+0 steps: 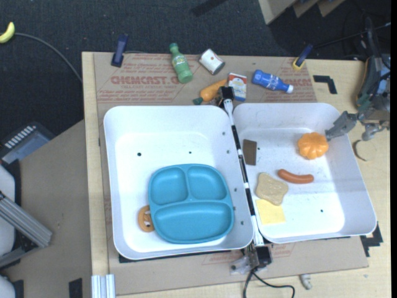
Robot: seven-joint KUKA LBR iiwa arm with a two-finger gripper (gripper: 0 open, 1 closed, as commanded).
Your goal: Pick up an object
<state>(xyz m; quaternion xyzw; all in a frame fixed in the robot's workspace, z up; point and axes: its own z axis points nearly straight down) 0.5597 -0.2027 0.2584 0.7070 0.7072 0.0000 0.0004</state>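
Gripper (pixel 347 124) at right bin's (pixel 347 225) right rim beside orange pumpkin (pixel 312 146), grip state unclear; pretzel (pixel 145 218) half-hidden under blue tray (pixel 189 202).

Counter (pixel 142 79) carrying printed brown sheet under two bins (pixel 111 126).
Behind bins, loose items lying in row:
- green bottle (pixel 181 64) lying on side
- white can (pixel 211 61) tipping, just right of it
- carrot (pixel 213 92) resting near bins' back corner, beside small carton (pixel 237 85)
- blue bottle (pixel 272 82) lying flat, further right

Blue clips gripping sheet's back edge: one left (pixel 119 50), one right (pixel 303 56).
Grey cable (pixel 49 48) trailing across dark floor from yellow object (pixel 7 31).
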